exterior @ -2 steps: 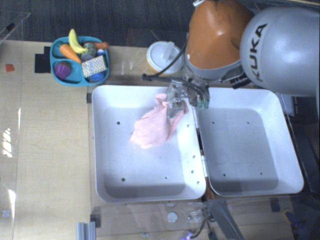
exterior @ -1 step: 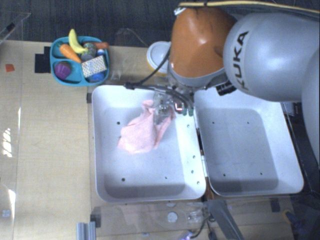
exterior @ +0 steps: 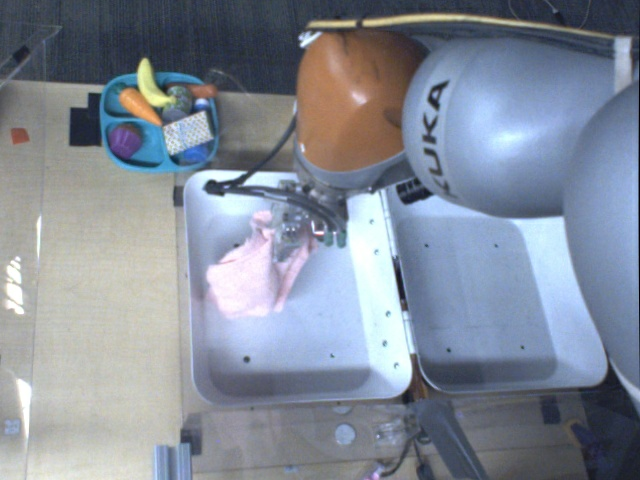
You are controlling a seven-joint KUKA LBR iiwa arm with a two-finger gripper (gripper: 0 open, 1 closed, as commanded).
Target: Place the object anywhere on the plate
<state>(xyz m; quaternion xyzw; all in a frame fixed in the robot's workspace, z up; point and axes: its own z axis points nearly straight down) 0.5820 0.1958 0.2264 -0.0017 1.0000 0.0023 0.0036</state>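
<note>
Camera view: you look down on the bench at a slant, with the arm reaching in from 3 o'clock.
Bench edge: at 6 o'clock, nearest you, the bench (exterior: 100, 368) shows pale wood with small metal fittings below the bins.
Right bin: at 4 o'clock you see a shallow white bin (exterior: 500, 308), its bare floor dotted with a few small holes; the arm covers its upper part.
Left bin: just beside it, toward 7 o'clock of centre, sits the second white bin (exterior: 300, 368), the two rims touching along one side.
Pink cloth: inside the left bin, you find a crumpled pink cloth (exterior: 248, 273) lying on the floor, with one corner drawn up toward 1 o'clock.
Gripper: the gripper (exterior: 293, 236) hangs over the left bin's upper half, right at that raised corner of cloth.
Jaws: you cannot tell how far open they stand, nor whether the cloth is pinched between them; the metal and the fabric blur together.
Arm: the orange band (exterior: 350, 93) and grey body (exterior: 500, 108) loom from 12 to 3 o'clock.
Plate: farthest, at 10 o'clock, a blue divided plate (exterior: 112, 128) rests on the bench, well apart from the cloth, holding toy foods including a banana (exterior: 152, 84) and a carrot (exterior: 138, 105).
</note>
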